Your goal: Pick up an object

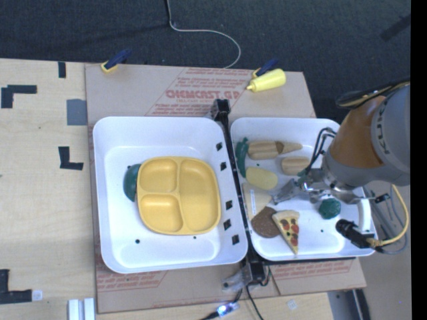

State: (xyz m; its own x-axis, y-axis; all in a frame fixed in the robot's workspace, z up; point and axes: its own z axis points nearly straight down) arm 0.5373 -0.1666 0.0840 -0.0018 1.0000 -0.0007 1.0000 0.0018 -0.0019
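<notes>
Pincer (pixel 288 191) sits low in the right bin (pixel 313 248), just above the pizza slice (pixel 288 228); can't tell its finger state. Nothing visibly gripped. Brown cookie (pixel 265 223) touches the slice's left, yellow potato-like piece (pixel 261 177) up-left, teal ball (pixel 329 209) to the right. Left bin (pixel 113 245) holds a yellow divided plate (pixel 179 195).

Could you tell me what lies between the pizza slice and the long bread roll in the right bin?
In the camera view, the gripper sits between the pizza slice and the long bread roll, with a pale yellow piece just to its left.
</notes>
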